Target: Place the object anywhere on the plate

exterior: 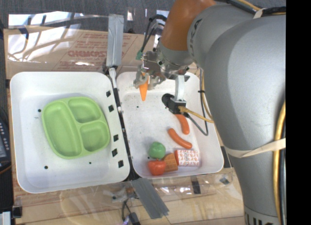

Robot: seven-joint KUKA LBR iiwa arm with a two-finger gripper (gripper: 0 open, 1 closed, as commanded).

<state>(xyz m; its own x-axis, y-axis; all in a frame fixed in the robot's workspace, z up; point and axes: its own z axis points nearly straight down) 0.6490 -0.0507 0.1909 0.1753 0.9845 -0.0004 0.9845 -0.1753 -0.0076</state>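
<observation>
Our gripper [144, 79] is up over the back of the right bin [210, 163], pinching the top of a little orange carrot [143, 91] that hangs down between its fingers. To do this step well, we think we should keep the squeeze tight, lift the carrot high enough to clear the two bin walls in the middle, and carry it slowly over to the green plate [75, 126] in the left bin [24, 93] before letting go. The carrot is small, bright orange and pointed at its lower end.
</observation>
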